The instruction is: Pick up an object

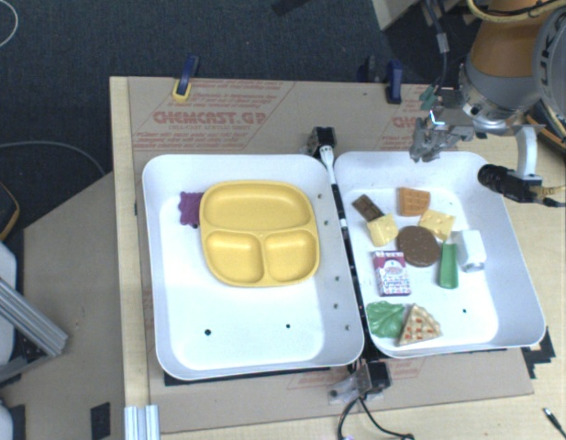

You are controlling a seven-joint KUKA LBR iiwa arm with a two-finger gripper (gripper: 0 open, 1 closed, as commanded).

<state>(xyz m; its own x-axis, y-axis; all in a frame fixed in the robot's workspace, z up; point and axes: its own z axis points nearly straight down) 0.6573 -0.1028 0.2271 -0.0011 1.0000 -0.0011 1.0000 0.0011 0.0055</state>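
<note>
We see the end effector (429, 145) hanging over the right bin's (516, 287) far rim with nothing in it, though we cannot tell its state; it seems poised above the pile to choose. The objects, cookie (418, 245) among them, cluster mid-bin. The surface (127, 209) reads, mirrored, what looks like "CHEMCAST".
</note>
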